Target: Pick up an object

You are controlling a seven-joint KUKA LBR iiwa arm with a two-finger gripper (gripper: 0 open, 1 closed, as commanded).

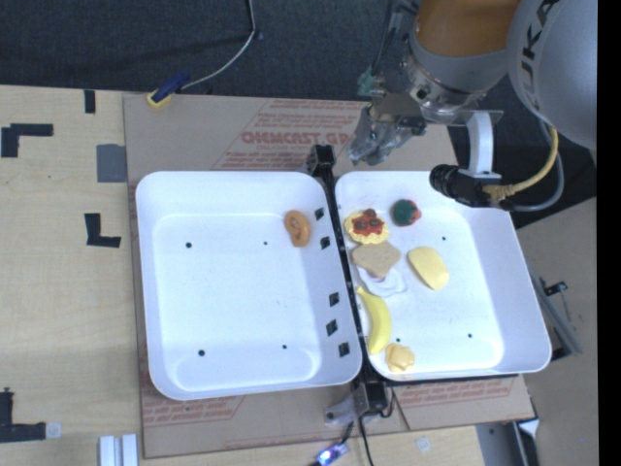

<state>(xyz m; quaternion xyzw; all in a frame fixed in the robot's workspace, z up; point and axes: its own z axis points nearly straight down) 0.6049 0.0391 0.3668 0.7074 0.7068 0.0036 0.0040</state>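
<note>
Nearest the camera, along the front wall of the right bin (524, 352), a small yellow-orange piece (399, 357) lies just beside the lower end of a banana (376, 320), which runs up along the divider between the two bins. Farther in, a flat white piece (386, 283) lies near the banana's upper end, with a tan slice of bread (376, 257) touching or partly over it. A pale yellow lemon-like object (429, 267) sits to the right of the bread, apart from it. Behind the bread, a round yellow item with a red top (367, 225) rests close to the divider, and a dark green and red ball (405, 212) lies beside it, near the bin's back wall.

The left bin (155, 289) holds a single orange-brown piece, like a small pastry (298, 227), in its back right part, close to the divider.

Farthest back, the gripper (374, 149) hangs over the cardboard just behind the right bin's back left corner, above the rim and clear of every object. Its fingers point down and look close together with nothing between them, though whether they are fully closed cannot be told from this angle.
</note>
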